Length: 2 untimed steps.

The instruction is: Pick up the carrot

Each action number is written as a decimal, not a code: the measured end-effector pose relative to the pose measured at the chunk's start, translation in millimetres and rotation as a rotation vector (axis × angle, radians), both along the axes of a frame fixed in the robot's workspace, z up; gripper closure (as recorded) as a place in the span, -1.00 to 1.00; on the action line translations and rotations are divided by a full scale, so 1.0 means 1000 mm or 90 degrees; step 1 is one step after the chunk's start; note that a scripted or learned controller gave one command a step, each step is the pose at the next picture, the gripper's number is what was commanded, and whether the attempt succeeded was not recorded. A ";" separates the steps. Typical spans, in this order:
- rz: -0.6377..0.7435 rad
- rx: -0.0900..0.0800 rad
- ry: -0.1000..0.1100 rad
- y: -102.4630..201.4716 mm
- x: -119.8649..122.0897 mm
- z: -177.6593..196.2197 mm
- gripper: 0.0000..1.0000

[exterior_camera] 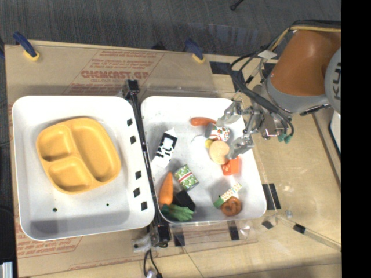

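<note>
While you watched from above, the gripper hung over the upper right part of the right bin, its two fingers spread apart with nothing between them. Your carrot lay well apart from it, near the bin's lower left, orange body pointing up and its green top toward the lower rim. Just right of the carrot sat a small green-and-white box, with a black block below that. Under the gripper you had a round pale item touching a red piece, and a red sausage just to the gripper's left. The left bin held a yellow divided tray.
</note>
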<state>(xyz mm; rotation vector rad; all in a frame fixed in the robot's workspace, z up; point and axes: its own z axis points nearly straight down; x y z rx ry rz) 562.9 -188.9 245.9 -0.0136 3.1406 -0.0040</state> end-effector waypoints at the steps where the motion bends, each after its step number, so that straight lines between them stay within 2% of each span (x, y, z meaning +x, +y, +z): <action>1: 0.081 0.002 0.002 -0.020 -0.004 -0.060 -1.00; 2: 0.189 0.004 0.003 -0.002 -0.016 -0.145 -1.00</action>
